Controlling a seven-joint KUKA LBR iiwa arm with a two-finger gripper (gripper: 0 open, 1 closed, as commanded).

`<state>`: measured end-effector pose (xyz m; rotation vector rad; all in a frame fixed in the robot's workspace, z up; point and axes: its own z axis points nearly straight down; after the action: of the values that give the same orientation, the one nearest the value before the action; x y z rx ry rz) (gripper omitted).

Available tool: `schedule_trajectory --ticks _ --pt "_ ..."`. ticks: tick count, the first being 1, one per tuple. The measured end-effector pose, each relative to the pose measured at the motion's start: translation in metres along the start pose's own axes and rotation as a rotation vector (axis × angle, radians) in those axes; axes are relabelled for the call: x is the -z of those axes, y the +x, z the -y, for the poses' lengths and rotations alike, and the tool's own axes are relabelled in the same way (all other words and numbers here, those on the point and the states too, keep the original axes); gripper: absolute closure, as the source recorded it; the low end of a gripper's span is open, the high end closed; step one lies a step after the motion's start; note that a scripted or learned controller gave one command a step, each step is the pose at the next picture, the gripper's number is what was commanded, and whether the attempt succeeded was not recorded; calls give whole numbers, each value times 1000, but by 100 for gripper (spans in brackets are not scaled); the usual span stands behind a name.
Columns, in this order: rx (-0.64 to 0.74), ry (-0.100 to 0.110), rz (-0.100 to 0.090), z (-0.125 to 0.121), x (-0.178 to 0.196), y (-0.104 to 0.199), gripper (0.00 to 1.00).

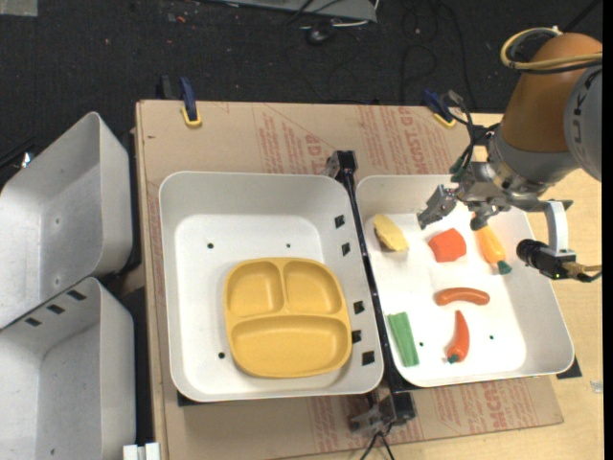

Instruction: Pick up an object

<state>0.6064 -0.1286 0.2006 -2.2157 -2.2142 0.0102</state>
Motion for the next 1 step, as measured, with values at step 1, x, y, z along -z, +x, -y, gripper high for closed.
schedule_trajectory --ticks 1 --pt "2 -11 2 -3 6 0 0"
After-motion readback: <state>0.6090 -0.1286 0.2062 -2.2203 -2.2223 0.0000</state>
